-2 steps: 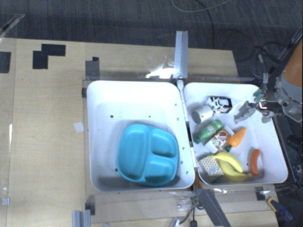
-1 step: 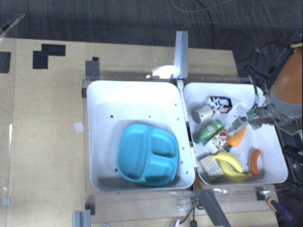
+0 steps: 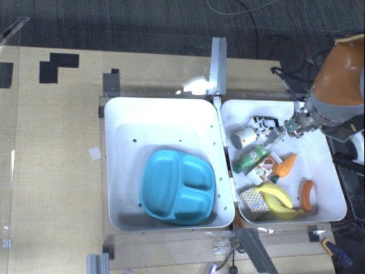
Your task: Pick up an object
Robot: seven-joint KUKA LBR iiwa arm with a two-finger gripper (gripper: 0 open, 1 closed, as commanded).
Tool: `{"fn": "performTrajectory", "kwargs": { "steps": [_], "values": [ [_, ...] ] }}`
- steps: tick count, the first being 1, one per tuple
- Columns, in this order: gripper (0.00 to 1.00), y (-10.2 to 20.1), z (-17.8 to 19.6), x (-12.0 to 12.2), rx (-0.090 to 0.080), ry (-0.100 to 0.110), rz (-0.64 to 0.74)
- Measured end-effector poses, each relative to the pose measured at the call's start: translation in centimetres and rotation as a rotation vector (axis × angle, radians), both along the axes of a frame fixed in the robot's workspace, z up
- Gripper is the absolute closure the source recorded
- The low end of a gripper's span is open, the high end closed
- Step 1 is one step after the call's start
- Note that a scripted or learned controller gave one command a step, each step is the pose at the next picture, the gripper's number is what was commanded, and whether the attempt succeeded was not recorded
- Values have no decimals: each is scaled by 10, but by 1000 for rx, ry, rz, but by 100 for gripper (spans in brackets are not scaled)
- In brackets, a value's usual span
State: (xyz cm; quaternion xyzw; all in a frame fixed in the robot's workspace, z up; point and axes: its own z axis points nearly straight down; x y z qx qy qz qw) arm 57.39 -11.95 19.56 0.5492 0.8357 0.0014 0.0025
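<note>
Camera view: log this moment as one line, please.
claw: over right bin, grip unclear | below it: green bottle, carrot, banana | left bin: blue plate | pick: not confirmed

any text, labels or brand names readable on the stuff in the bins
None can be read.
Green bottle: its label is too blurred to read.
Small printed packet beside the bottle: print shows, too small to read.
Black-and-white item: pattern, no legible letters.
Blue divided plate: no markings visible.
</note>
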Motion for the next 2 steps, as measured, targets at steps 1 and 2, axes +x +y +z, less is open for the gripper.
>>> {"fn": "performTrajectory", "kwargs": {
  "steps": [1, 2],
  "values": [
    [0, -38, -73, -15, -2, -16, 215],
    [0, -65, -84, -8, -6, -42, 250]
  ]
}}
